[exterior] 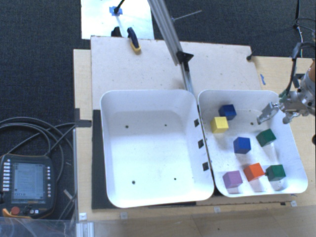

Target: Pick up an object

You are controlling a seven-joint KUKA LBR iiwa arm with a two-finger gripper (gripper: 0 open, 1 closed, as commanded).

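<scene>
Materials: two shallow white bins of smooth moulded plastic with rounded corners sit side by side on a pale speckled board laid over a light wooden bench (pixel 81 132); dark carpet surrounds the bench.
Cubes: seven small, hard-edged blocks with matte faces lie in the right bin (pixel 291 181).
Far pair: a dark blue cube (pixel 227 111) is just behind a yellow cube (pixel 219 124), the two almost touching, near the bin's left wall.
Middle: a second blue cube (pixel 242 145) sits near the centre, with a dark green cube (pixel 266 137) to its right.
Near row: a purple cube (pixel 232 179), an orange cube (pixel 254 172) and another green cube (pixel 276 172) line up along the near wall, close to one another.
Gripper: the gripper (pixel 264 115) hangs over the right bin's far right part, its metal fingers slightly apart with nothing between them.
Open room: bare bin floor lies under the fingers, between the far pair and the dark green cube.
Left bin: the left bin (pixel 111 132) shows a smooth floor with a few small dark dots.
Edges: the two bins meet at a shared rim carrying dark clips.
Off the bench: a teach pendant (pixel 27 184) with looped black cables lies on the carpet at the left.
</scene>
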